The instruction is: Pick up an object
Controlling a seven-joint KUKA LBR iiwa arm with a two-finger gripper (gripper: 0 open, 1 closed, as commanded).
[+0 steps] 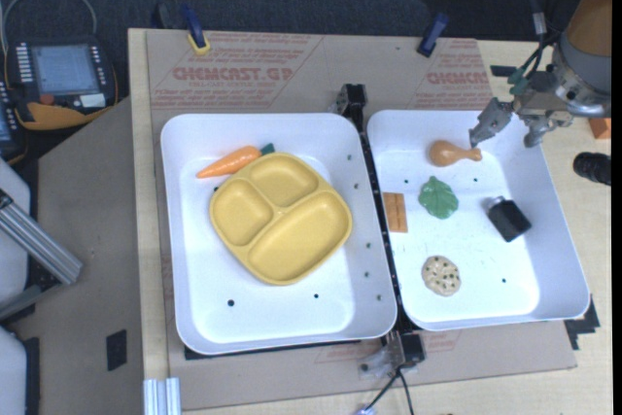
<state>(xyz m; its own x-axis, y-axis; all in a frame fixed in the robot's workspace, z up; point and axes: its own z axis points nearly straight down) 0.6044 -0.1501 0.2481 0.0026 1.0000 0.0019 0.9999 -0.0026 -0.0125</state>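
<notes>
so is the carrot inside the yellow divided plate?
No, the carrot lies in the left bin beside the yellow divided plate's upper-left rim.

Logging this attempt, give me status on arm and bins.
Tool open, above right bin's far edge. Drumstick nearest, not gripped. Broccoli, cookie, black block lie apart.

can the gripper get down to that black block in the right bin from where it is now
Probably yes. The small black block lies alone on bare floor of the right white bin, apart from the green broccoli-like toy, and the gripper hangs above the bin's far side with nothing between them.
</notes>
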